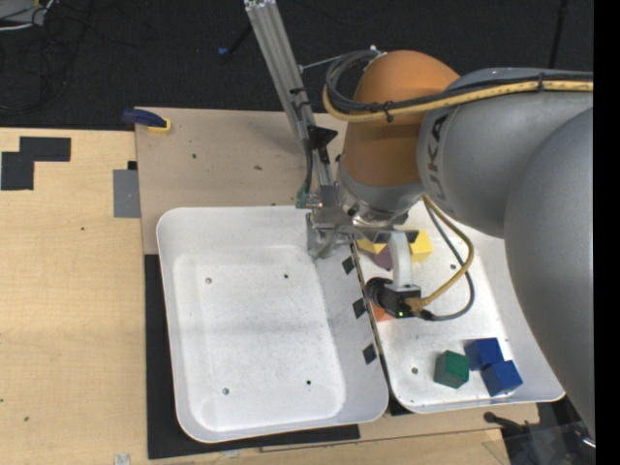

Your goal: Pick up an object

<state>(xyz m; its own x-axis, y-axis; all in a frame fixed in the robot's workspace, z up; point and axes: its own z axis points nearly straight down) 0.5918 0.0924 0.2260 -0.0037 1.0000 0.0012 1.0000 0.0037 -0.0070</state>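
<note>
My gripper (380,243) hangs below the orange wrist band, low over the far left part of the right bin (504,289). Right under it lie a yellow block (371,246) and a purple piece (385,258), both partly hidden by the gripper body. Whether it touches them I cannot tell. A second yellow block (420,246) sits just to its right. Near the front of the same bin are a green cube (451,369) and two blue blocks (484,353) (502,378). A small orange-red bit (380,316) shows by the bin's left wall.
The left bin (194,231) stands beside the right one, their rims meeting near the gripper. A slanted aluminium bar (276,51) rises behind the bins. The grey arm covers the right bin's far right part.
</note>
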